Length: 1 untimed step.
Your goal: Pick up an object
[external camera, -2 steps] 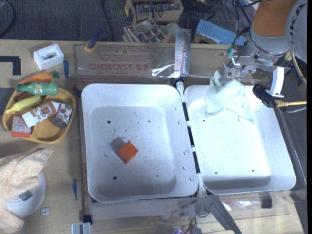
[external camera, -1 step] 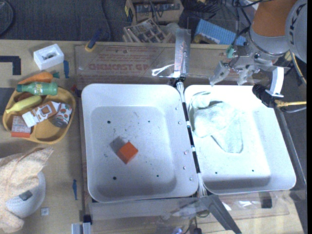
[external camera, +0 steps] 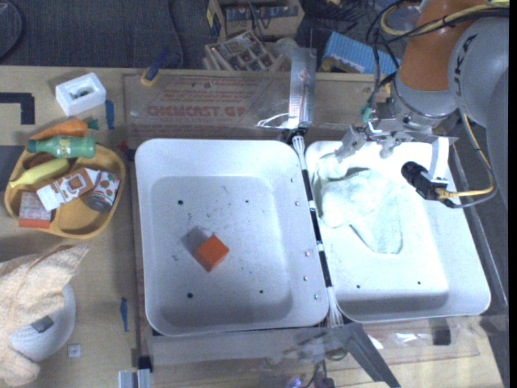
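left bin holds orange block; right bin white cloth; pincer state unclear.

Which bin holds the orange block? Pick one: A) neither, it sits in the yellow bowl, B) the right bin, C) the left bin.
C: the orange block lies on the floor of the left bin, while the right bin holds a pale cloth under the gripper.
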Tool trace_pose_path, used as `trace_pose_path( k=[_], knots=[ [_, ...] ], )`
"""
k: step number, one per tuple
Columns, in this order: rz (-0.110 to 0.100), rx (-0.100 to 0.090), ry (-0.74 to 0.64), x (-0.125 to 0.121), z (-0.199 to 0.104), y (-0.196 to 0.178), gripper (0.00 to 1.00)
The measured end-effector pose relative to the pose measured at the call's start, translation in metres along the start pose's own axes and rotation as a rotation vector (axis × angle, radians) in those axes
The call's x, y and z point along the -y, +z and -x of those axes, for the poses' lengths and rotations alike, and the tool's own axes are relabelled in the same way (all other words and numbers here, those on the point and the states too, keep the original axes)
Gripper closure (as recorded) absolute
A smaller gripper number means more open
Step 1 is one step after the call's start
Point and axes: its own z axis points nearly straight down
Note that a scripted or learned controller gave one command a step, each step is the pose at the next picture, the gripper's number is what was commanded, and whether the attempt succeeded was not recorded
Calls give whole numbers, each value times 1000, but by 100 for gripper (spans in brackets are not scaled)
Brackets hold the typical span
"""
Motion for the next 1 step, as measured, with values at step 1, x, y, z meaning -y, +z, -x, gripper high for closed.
trace_pose_path(
  k=[1],
  knots=[
    [4, 3, -4, -2, -2, -12, 100]
  ],
)
